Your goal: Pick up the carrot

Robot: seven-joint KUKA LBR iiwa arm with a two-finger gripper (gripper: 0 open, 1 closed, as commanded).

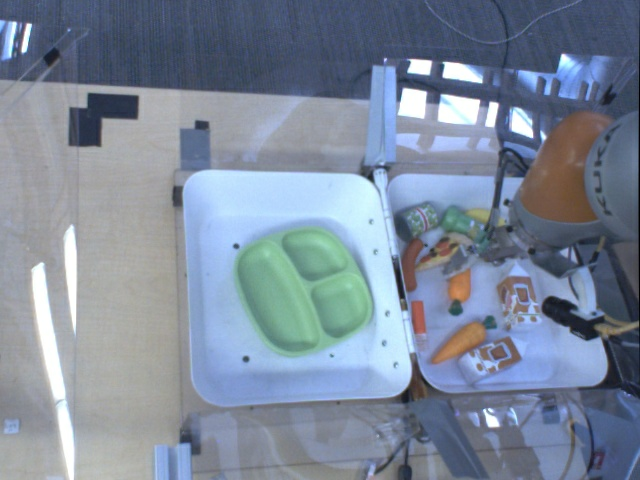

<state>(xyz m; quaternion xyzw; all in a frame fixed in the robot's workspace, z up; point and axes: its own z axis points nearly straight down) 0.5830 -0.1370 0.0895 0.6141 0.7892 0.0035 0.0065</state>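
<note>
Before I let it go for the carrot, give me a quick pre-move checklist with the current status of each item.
1. Carrot located: ok, lying in the right bin near its front edge.
2. Carrot top side exposed: ok, nothing lies on it.
3. Room around it: not ok, a small carton touches or nearly touches its leafy end.
4. Lookalike risk: not ok, a shorter orange piece lies just behind it.
5. Gripper over the carrot: not ok, it sits farther back among the clutter.
6. Gripper state: cannot tell.
</note>
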